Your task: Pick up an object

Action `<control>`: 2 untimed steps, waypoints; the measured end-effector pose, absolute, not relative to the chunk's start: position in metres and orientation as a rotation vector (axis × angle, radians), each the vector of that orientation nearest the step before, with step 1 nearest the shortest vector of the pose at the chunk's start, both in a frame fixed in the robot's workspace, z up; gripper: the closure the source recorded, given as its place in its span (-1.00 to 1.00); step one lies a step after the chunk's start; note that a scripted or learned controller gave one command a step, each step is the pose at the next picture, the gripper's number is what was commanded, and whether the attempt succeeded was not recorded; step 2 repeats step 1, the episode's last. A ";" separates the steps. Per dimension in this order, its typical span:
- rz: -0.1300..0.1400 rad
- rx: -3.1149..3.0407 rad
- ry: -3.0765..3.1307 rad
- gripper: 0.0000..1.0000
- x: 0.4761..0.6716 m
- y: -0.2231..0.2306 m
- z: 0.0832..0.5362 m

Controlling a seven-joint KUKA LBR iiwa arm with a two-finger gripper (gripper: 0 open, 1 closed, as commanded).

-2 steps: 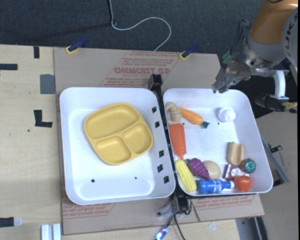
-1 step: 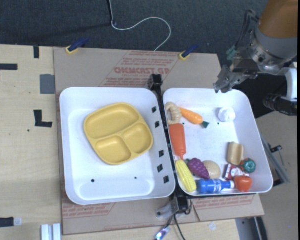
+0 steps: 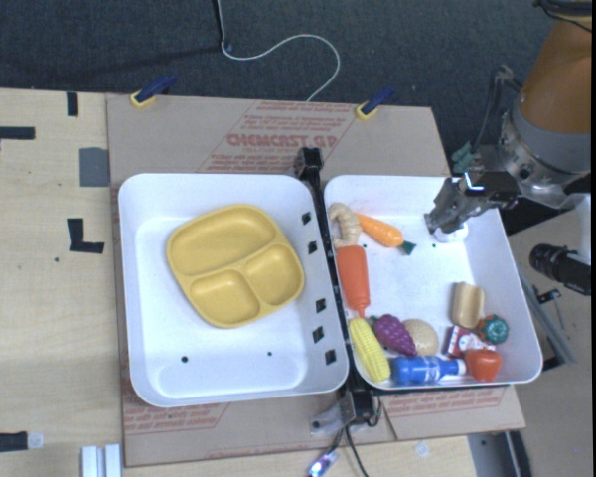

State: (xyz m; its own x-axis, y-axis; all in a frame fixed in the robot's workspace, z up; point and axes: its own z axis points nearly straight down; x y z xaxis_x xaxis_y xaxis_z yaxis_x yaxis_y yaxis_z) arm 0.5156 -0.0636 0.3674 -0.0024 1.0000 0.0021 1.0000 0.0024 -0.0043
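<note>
My gripper point(image 3: 447, 222) hovers over the right bin's point(image 3: 497, 222) far corner; I cannot tell its state. The small carrot point(image 3: 381, 232) lies just left of it, other toys nearer the camera. Descending here risks catching bare floor or wall.

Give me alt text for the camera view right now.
The gripper hangs over the right bin's far edge, above toy foods including a carrot, corn and blue bottle. The left bin holds a yellow divided plate.
</note>
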 end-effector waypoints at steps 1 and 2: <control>-0.009 -2.208 -2.237 1.00 0.483 0.032 0.436; -0.009 -2.208 -2.237 1.00 0.483 0.032 0.436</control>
